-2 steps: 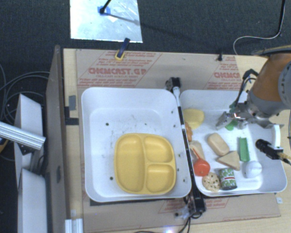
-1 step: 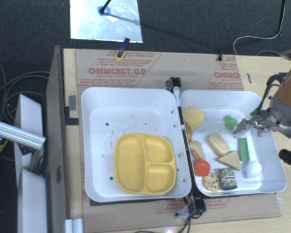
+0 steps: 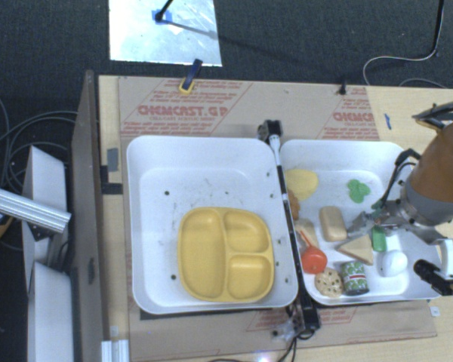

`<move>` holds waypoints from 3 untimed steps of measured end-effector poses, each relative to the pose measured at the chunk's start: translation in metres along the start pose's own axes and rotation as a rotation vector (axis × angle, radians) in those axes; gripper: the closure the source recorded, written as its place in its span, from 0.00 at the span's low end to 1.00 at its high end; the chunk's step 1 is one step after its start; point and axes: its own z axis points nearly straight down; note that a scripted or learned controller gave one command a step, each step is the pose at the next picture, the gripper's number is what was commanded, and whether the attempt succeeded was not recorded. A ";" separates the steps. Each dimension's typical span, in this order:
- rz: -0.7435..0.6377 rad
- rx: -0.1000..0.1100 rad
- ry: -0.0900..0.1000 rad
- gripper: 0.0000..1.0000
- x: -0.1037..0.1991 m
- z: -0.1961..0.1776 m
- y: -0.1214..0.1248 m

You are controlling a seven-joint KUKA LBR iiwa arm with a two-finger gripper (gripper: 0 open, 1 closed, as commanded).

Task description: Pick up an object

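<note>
The right bin holds several toy foods. Among them are a yellow piece, a green piece, a tan bread slice, a sandwich wedge, a red tomato, a cookie, a small can and a white egg. My gripper reaches in from the right, low over the bin's right half. It sits just right of the bread slice and above a small green item. The wrist covers what lies under it.
In the left bin lies a yellow divided plate. A black clamp sits where the bins' rims meet at the back. Cables run along the floor at left and upper right.
</note>
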 end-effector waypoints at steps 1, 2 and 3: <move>-0.013 -0.014 -0.007 0.00 0.069 -0.014 0.072; -0.002 -0.009 -0.004 0.00 0.019 -0.005 0.100; 0.003 0.000 -0.003 0.00 -0.020 -0.020 0.047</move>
